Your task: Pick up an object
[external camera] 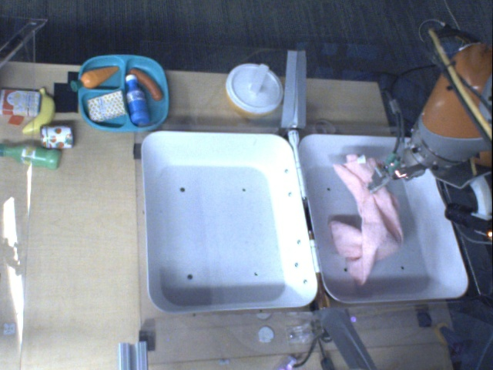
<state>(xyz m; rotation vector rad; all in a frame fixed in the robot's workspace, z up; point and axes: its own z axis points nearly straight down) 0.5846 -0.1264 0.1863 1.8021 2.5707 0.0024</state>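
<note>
A pink cloth (368, 220) lies crumpled in the right bin (447, 276), the landmark for this bench scene, as a program-driven arm reaches for it. Far to the left of that bin, at the bench's edge, sit a banana (40, 112), a small printed can (56, 136) and a green bottle (31, 156); nearer, but still well left of it, a blue divided tray (160, 91) holds toy food and a little blue bottle. A round white-lidded container (254, 89) stands up and to the left of the right bin, beyond the rear edge of the left bin (223, 222), which adjoins the right bin along a shared seam. Inside the right bin the cloth runs from the upper middle down toward the front, folded over itself at its lower left. The gripper (383, 174) is down at the cloth's upper end, its tips at or in the fabric; whether they are spread or closed cannot be told from this angle, nor whether any fabric is pinched. The grey-and-orange arm (454, 110) extends off to the right of the bin. Judged from this, the approach is done; a confirmed grasp and the lift remain.
</note>
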